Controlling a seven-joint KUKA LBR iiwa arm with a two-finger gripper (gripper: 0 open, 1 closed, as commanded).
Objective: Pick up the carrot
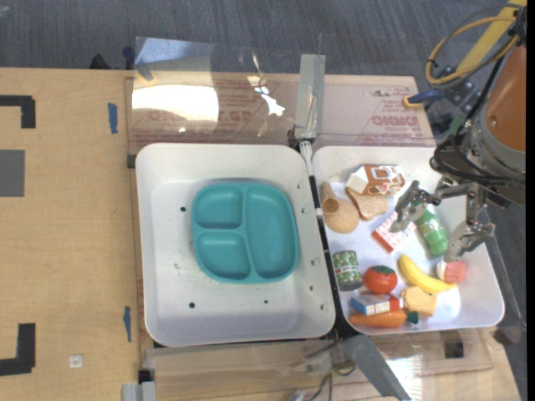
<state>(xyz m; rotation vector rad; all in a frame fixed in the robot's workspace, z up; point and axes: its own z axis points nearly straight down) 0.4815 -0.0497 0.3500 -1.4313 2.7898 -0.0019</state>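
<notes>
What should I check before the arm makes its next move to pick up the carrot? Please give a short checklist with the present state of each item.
1. Carrot visible in the right bin, near its front edge: ok.
2. Pincer above the carrot: not ok; it hangs over the green bottle, further back.
3. Pincer open and holding nothing: ok.
4. Free space around the carrot: not ok; the tomato and a yellow block crowd it.
5. Carrot free of the bin wall: cannot tell.
6. Teal tray in the left bin out of the path: ok.
</notes>
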